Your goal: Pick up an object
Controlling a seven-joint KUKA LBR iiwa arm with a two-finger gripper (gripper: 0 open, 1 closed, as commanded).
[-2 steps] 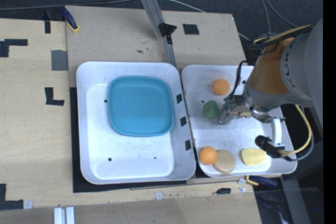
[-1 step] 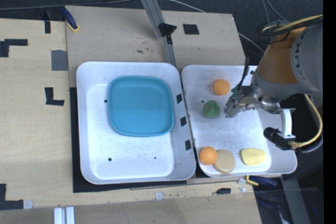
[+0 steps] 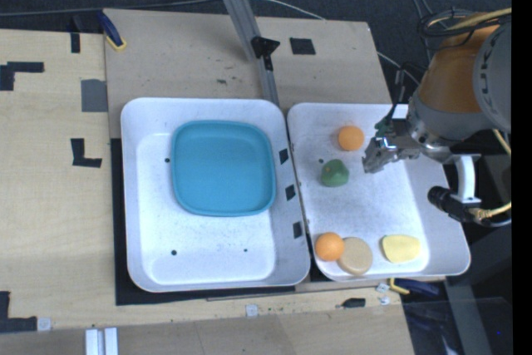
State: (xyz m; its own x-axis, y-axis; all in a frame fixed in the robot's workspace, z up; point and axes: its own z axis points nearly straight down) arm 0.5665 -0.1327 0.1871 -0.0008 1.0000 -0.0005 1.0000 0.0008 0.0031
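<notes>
Low in the right bin [image 3: 432,204] I see an orange ball [image 3: 329,246], a tan disc [image 3: 357,255] and a yellow piece [image 3: 401,248]. Higher up sit a green lump [image 3: 334,173] and another orange ball [image 3: 351,137], with the gripper [image 3: 376,157] beside them; I cannot tell its fingers' state. The left bin [image 3: 150,204] holds a blue plate [image 3: 223,166].

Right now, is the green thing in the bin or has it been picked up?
In the bin. The green object lies on the floor of the right bin, beside the gripper, not lifted; the upper orange ball sits nearby.

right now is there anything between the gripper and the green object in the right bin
No. In the camera view, the gripper hangs just right of the green object, with bare white bin floor between them. The orange ball lies above that stretch.
</notes>
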